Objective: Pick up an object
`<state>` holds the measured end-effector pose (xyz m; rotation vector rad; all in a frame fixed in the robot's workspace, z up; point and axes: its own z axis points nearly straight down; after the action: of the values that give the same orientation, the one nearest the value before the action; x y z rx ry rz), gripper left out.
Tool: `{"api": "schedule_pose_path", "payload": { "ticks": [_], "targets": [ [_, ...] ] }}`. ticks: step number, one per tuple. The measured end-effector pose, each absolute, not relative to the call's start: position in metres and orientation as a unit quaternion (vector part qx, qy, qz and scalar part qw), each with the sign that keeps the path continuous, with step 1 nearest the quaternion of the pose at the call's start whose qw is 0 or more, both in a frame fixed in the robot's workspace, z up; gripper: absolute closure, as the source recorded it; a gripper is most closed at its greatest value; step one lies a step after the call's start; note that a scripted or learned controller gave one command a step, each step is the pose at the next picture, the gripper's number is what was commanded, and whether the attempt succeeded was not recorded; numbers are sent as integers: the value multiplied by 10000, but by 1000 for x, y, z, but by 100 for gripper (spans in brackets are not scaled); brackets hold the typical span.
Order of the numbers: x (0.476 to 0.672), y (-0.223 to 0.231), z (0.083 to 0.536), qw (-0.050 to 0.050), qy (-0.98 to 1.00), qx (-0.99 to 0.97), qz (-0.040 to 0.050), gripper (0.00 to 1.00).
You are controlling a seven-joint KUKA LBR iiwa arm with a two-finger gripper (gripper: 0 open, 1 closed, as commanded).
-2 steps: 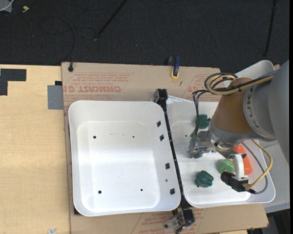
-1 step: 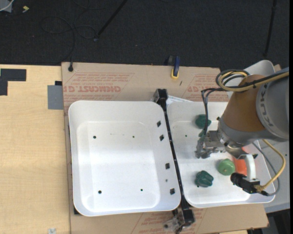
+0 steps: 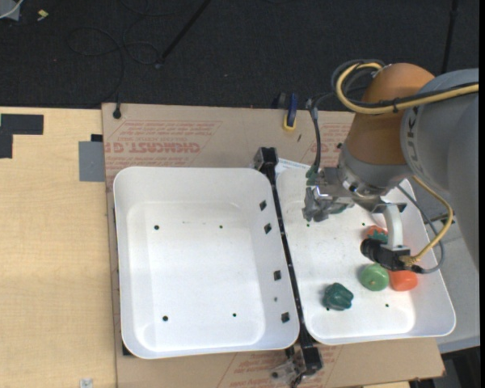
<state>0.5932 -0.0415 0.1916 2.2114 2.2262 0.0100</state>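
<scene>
My gripper (image 3: 316,207) hangs over the far left part of the right bin (image 3: 436,323), close to the divider between the bins. Below it the bin floor is bare. Toward the bin's near right lie a dark green lump (image 3: 337,297), a light green round object (image 3: 373,277) and an orange object (image 3: 403,281) touching it. A small red-orange piece (image 3: 375,233) lies a little farther back, partly hidden by the robot. All of these sit well apart from the gripper, to its right and nearer the front.
The left bin (image 3: 125,241) sits beside the right one, with a black clip strip (image 3: 276,249) running between them. Both rest on a cardboard sheet (image 3: 186,140) on the wooden bench. The arm's grey and orange body (image 3: 388,128) covers the right bin's far right corner.
</scene>
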Motion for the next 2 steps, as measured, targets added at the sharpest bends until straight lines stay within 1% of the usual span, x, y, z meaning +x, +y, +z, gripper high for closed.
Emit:
{"api": "schedule_pose_path", "payload": {
  "ticks": [1,2],
  "targets": [
    [598,-9,347,56,7087,7055,62,100],
    [579,-43,319,-14,7061,7081,-23,100]
  ]
}}
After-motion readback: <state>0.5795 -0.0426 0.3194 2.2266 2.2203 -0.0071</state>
